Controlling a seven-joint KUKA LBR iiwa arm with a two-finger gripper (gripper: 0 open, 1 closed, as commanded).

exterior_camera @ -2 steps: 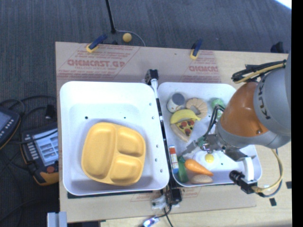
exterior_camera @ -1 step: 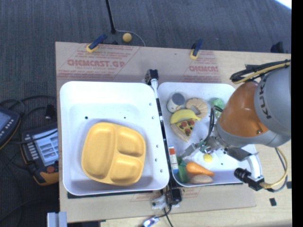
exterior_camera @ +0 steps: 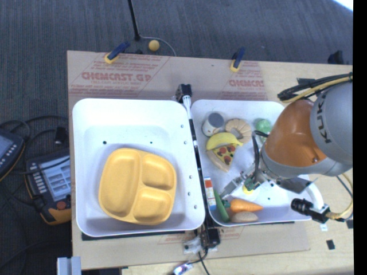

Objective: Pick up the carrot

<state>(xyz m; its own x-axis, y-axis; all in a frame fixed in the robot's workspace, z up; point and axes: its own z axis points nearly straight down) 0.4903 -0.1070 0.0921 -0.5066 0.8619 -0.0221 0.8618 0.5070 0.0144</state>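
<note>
Carrot low in the right bin, gripper just above it.

I see the carrot (exterior_camera: 245, 205) lying near the right bin (exterior_camera: 269, 217) front wall, beside a green vegetable (exterior_camera: 221, 208). The gripper (exterior_camera: 248, 183) hangs just above it; I cannot tell how its jaws stand.

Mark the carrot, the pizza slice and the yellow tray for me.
carrot (exterior_camera: 246, 205), camera view, middle of its orange body.
pizza slice (exterior_camera: 225, 154), camera view, its topped face.
yellow tray (exterior_camera: 137, 185), camera view, the ridge between its compartments.
</note>
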